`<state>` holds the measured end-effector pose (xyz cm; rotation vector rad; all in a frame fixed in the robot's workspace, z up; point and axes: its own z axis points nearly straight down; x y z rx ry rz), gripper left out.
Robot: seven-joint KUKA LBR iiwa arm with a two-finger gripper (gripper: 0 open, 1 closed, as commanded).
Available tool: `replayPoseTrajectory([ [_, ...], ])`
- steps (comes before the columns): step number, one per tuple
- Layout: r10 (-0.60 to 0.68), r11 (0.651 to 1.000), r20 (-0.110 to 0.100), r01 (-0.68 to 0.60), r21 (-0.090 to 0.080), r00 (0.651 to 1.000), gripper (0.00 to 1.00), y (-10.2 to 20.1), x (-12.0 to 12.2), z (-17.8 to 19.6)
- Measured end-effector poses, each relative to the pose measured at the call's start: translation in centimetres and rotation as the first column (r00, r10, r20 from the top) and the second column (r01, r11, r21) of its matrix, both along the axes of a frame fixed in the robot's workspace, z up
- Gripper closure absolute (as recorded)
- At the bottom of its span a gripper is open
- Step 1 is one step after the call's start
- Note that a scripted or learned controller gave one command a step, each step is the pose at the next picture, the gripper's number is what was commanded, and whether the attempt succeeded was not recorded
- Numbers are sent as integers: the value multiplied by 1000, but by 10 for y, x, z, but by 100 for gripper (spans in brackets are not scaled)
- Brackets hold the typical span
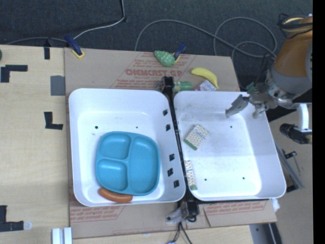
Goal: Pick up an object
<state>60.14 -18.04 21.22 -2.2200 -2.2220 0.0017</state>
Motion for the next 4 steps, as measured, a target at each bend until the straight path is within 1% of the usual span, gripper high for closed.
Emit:
replayPoseTrajectory([
  [1,1,1000,-2,-1,2,1000,0,87,6,-59],
  [2,1,1000,3,-1,-1,1000,0,83,27,-126],
  [3,1,1000,6,-1,-2,1000,0,85,7,-126],
  [4,1,1000,6,-1,-3,1000,100,84,7,-116],
])
